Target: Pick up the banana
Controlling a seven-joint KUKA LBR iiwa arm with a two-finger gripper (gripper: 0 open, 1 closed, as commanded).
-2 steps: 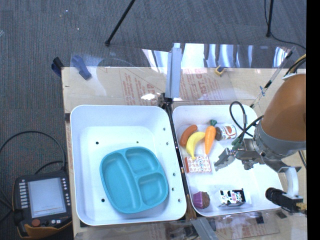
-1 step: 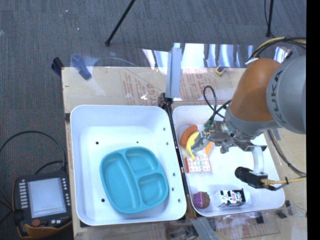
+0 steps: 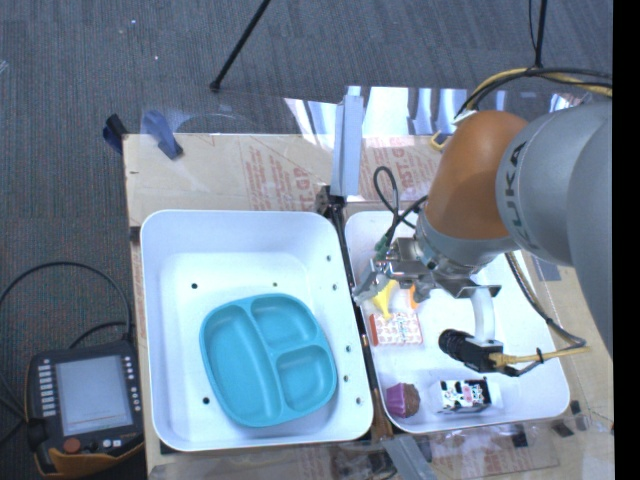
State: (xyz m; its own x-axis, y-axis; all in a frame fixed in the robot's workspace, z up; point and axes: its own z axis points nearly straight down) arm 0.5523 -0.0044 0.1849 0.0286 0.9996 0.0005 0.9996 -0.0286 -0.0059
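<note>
The banana (image 3: 379,292) shows as a small yellow patch at the left side of the right bin (image 3: 540,368), mostly hidden under the arm's wrist. My gripper (image 3: 386,276) hangs right over it, low in the bin and close to the wall between the two bins. The grey arm with its orange band covers most of the bin's back half.
A red-and-white patterned packet (image 3: 397,328) lies just in front of the banana, with a small orange item (image 3: 408,295) beside it. A purple object (image 3: 403,398) and a black-and-white carton (image 3: 463,395) sit at the bin's front. The left bin (image 3: 180,268) holds a blue divided plate (image 3: 268,358).
</note>
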